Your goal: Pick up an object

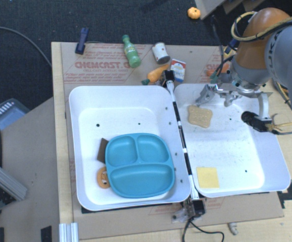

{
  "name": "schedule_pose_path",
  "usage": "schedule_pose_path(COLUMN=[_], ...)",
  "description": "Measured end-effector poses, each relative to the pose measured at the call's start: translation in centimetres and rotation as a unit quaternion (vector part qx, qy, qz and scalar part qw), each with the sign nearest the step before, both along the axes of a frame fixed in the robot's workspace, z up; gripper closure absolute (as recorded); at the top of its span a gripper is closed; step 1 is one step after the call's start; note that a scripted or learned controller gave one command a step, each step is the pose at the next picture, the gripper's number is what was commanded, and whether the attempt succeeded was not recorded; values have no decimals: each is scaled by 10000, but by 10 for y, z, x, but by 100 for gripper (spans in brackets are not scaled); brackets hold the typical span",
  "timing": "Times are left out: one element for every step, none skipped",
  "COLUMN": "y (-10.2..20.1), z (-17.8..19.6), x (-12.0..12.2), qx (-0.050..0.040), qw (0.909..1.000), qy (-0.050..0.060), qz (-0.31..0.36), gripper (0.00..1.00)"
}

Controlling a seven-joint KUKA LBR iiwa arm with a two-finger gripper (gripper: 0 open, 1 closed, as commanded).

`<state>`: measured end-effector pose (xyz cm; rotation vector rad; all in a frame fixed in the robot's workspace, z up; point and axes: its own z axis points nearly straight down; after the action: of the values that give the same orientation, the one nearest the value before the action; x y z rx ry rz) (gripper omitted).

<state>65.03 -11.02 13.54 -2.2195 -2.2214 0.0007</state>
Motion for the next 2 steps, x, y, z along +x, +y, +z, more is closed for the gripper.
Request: schedule_pose_path(y=[11, 1], z=[-46, -50], x=[-7, -8], qx=[-1, -4], qw=[10000, 10000], qy=[-9, -6], qz=[-4, -5], gripper=[0, 0])
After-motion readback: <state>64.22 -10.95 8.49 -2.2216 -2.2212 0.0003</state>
